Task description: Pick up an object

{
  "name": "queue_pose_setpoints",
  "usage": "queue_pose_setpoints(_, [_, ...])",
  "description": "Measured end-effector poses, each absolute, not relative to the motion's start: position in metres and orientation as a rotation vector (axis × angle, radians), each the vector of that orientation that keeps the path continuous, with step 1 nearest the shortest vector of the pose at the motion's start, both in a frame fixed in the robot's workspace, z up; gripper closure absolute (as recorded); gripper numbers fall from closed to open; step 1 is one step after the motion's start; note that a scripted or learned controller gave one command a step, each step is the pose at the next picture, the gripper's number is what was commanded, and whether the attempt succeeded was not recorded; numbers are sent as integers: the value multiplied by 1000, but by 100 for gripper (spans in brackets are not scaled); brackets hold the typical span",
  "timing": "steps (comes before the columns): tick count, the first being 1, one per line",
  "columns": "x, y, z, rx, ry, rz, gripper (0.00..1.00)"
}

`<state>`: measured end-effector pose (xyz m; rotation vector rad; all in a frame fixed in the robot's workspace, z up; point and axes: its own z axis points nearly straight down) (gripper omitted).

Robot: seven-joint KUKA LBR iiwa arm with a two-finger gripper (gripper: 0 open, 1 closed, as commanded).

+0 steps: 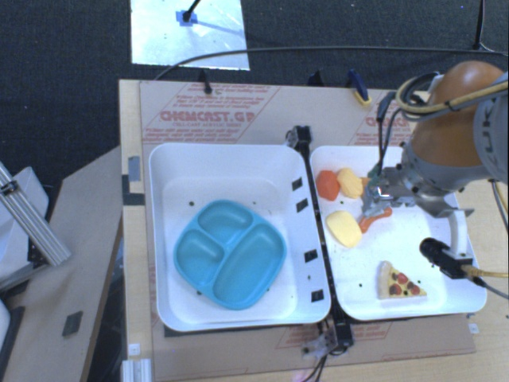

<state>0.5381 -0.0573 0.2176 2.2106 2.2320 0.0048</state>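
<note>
My gripper hangs low over the right bin, near its middle. Right under its tip lies a small orange piece, partly hidden by it; I cannot make out whether they touch. A larger yellow piece rests just to the left. Further back sit a red-orange round piece and a smaller yellow piece, side by side. A pizza-slice toy lies near the bin's front edge.
The left bin holds a blue divided plate. A ridge with black clips separates the two bins. The arm's bulky orange and grey body overhangs the right bin's back right corner.
</note>
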Motion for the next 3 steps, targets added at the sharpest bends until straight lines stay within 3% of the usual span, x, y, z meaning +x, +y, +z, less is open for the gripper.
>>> queue_pose_setpoints(3, [584, 74, 218, 2211, 2232, 5, 100])
